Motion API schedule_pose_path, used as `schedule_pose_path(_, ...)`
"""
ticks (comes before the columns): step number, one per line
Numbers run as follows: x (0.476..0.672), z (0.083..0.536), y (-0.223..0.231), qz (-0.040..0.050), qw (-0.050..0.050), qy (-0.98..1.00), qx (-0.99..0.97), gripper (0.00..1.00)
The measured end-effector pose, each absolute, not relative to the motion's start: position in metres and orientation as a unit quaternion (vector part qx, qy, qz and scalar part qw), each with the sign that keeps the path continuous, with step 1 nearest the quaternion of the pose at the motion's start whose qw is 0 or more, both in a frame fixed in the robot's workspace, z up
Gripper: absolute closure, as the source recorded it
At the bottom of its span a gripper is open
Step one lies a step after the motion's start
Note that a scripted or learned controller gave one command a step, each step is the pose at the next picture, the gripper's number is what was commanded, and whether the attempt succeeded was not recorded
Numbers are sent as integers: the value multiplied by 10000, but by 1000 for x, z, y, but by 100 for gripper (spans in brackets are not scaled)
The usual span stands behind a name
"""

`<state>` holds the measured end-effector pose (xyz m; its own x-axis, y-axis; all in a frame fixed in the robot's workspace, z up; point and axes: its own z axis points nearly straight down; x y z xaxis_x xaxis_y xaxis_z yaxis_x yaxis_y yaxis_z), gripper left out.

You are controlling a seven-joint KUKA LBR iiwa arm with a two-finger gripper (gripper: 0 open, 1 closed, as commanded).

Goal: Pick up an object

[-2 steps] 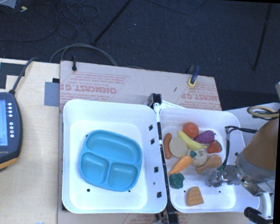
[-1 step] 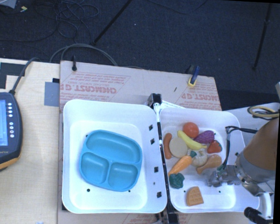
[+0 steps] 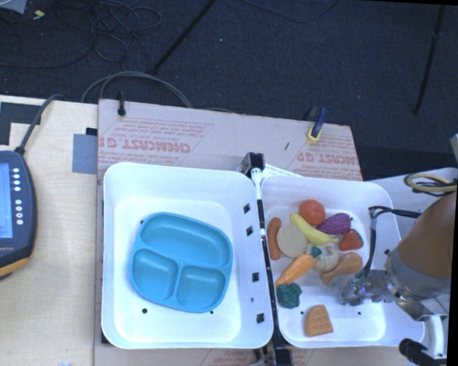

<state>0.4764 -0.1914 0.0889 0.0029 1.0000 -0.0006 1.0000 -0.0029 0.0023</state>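
Your end effector (image 3: 354, 293) hung low in the right bin (image 3: 371, 331) beside the toy food (image 3: 313, 239); its grip state could not be told.

- We take this for a robotics lab: a grey and orange arm (image 3: 427, 255) reaches over two white bins (image 3: 182, 184) set on a cardboard sheet (image 3: 216, 142) atop a pale wooden bench (image 3: 40, 306).
- We see a handheld control pendant (image 3: 0, 209) with a lit screen lying at the bench's left.
- We see loose black cables (image 3: 84, 19) strewn across dark carpet (image 3: 300, 58) behind.
- We note toy plastic food (image 3: 315, 243) and a blue divided plate (image 3: 182, 261) as test props.
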Motion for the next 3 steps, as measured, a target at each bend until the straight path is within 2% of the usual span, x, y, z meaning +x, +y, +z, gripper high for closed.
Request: schedule_pose_path(3,480,89,-206,6,-22,7076,7066,100)
